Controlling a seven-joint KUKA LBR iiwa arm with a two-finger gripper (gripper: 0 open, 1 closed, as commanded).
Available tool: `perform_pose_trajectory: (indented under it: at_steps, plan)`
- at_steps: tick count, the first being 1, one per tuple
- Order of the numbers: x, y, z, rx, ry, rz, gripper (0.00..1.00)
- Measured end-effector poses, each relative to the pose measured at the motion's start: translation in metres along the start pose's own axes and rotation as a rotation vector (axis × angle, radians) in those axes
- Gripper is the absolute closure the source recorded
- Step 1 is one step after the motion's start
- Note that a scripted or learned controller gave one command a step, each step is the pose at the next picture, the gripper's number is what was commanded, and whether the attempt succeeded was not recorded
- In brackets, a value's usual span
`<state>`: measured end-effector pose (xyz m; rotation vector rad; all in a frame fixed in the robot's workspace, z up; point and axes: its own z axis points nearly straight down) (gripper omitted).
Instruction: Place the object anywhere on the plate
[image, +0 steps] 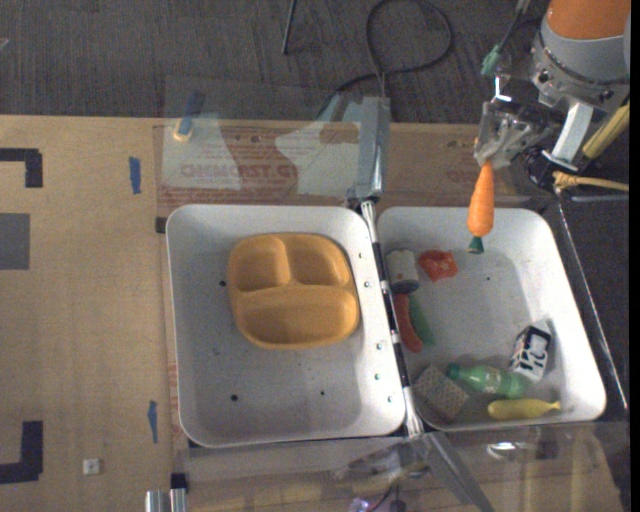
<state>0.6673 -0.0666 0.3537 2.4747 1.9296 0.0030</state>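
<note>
Carrot (482, 203) hangs tip-up, green end down, its top pinched between the fingers of the gripper (492, 150) — so gripper is clamped on the carrot, lifted above the far edge of the right bin (575, 300). Plate (292, 289), yellow w/ three compartments, sits in the left bin (200, 330), well to the left of the gripper and nearer the camera; nothing on it.

Just below the carrot's green end, on the right bin floor: a small red piece (438, 264) and, left of it, a short roll w/ a white end (402, 270). Further toward the camera from the gripper — a red-and-green long item (411, 322) along the bin's left wall, then a grey sponge-like square (441, 391), a green bottle (487, 379) lying on its side, a yellow banana-shaped thing (524, 408) at the near edge, and a black-and-white box (533, 351) tilted near the right wall.

Arm's orange band (588, 17) shows right above the gripper, at top of view.
</note>
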Motion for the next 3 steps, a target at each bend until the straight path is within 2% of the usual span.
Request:
perform_pose_trajectory:
  at_steps: [1, 2, 3]
  plan:
    - [0.026, -0.007, 0.039, 0.005, 0.001, -0.158, 1.00]
    - [0.114, -0.030, 0.100, 0.006, 0.001, -0.094, 1.00]
    - [0.114, -0.030, 0.100, 0.005, 0.001, -0.094, 0.00]
